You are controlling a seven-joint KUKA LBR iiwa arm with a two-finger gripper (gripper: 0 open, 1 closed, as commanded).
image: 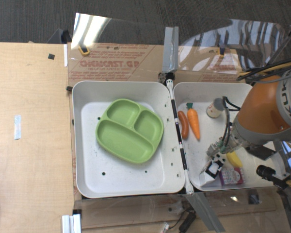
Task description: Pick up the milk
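Pincer [214, 165] low in right bin [242, 89], finger state unclear. Milk, probably small pink-purple carton [230, 177], lies flat just right of pincer, touching yellow item [234, 159].

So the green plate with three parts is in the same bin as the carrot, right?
Not quite. The green divided plate sits in the left bin, while the carrot lies in the right bin, beside the wall between them. The camera view shows this.
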